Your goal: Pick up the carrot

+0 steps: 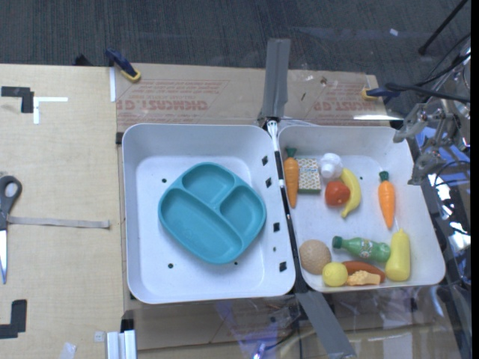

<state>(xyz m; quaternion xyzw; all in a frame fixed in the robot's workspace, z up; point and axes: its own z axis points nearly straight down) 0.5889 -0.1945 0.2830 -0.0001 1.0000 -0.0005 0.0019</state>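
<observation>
The right bin (419, 223) holds many toy foods, and I take the red tomato (337, 193) as the reference for all places. There are two carrots. The first carrot (385, 200) lies to the right of the tomato, well apart from it, on bare white floor, with its green top pointing to the far wall and its tip toward the near side; nothing touches it. The second carrot (290, 178) lies to the left of the tomato, along the wall that the bin shares with the left bin (135, 223), also with the green end away. A yellow banana (351, 193) curves just at the right of the tomato and touches it. A white round piece (330, 164) is just behind the tomato, and a small square speckled block (307, 169) is behind it to the left. Nearer than the tomato are a brown round piece (314, 255), a green bottle (363, 247) lying on its side, a lemon (334, 274) and a tall yellow piece (400, 254). Far to the left of the tomato, in the left bin, rests a blue divided plate (212, 212).
</observation>
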